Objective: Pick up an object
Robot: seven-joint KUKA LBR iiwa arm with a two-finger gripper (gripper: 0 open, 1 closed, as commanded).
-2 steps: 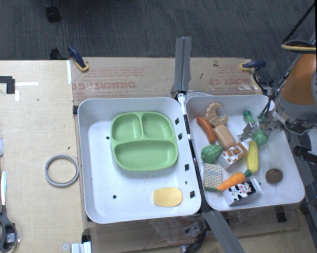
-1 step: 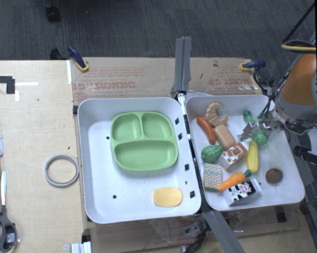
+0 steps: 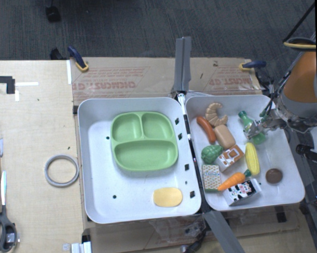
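The right bin (image 3: 285, 197) holds several toy foods: a croissant (image 3: 216, 112), a red sausage (image 3: 205, 128), a tan bread block (image 3: 225, 136), broccoli (image 3: 211, 153), a yellow corn cob (image 3: 252, 158), a carrot (image 3: 233, 181), a brown round piece (image 3: 274, 175) and a small printed carton (image 3: 243, 191). A green bottle (image 3: 244, 118) lies at the bin's upper right. My gripper (image 3: 257, 127) hangs low over that corner, right against the bottle and a green piece (image 3: 258, 139) below it. Whether it grips anything is unclear.
The left bin (image 3: 92, 167) carries a green divided plate (image 3: 144, 141) and a yellow oval piece (image 3: 167, 196). A grey tape ring (image 3: 61, 170) and scissors (image 3: 5, 227) lie on the bench at the left. The arm (image 3: 302, 87) enters over the right bin's far right wall.
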